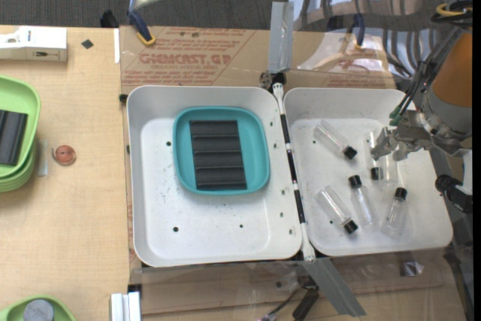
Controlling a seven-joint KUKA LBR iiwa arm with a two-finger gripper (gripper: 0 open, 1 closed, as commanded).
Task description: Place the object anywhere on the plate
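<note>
Task appears to be sitting at its start: the teal plate (222, 152) in the left bin (150, 225) is carrying only its dark ridged insert, no vial. The clear black-capped vials (335, 140) are lying scattered in the right bin (421, 240). The gripper (385, 148) is hovering over them near the right edge; whether it is apart or together, cannot tell.

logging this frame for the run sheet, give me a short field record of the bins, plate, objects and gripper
left bin: holds the teal plate with a dark ribbed insert
right bin: holds several clear vials with black caps, lying scattered
vials on plate: none
gripper: over the right bin's upper right, among the vials
held object: cannot tell
task state: not yet done
</note>
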